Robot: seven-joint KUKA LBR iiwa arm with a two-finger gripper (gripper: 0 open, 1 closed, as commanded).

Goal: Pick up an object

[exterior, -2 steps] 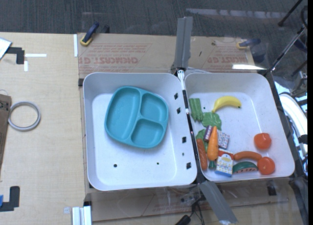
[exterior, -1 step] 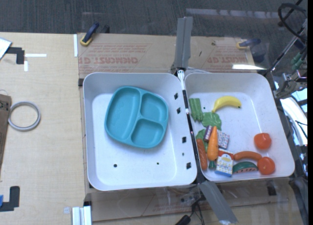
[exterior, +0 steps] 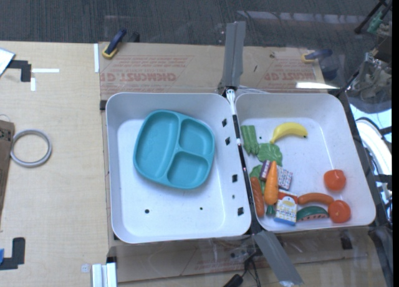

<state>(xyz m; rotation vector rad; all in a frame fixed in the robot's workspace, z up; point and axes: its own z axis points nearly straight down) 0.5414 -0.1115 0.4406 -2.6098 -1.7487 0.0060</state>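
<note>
Two bins (exterior: 118,155): plate (exterior: 174,149), toys (perhaps food) (exterior: 290,183).

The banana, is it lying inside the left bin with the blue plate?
No, the banana lies in the right bin, while the blue plate sits in the left bin.

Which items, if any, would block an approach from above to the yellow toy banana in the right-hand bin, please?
Nothing visible does. The yellow toy banana lies by itself near the far wall of the right white bin, apart from the green leafy toy beside it and the crowded pile of toy food along the near edge.
</note>
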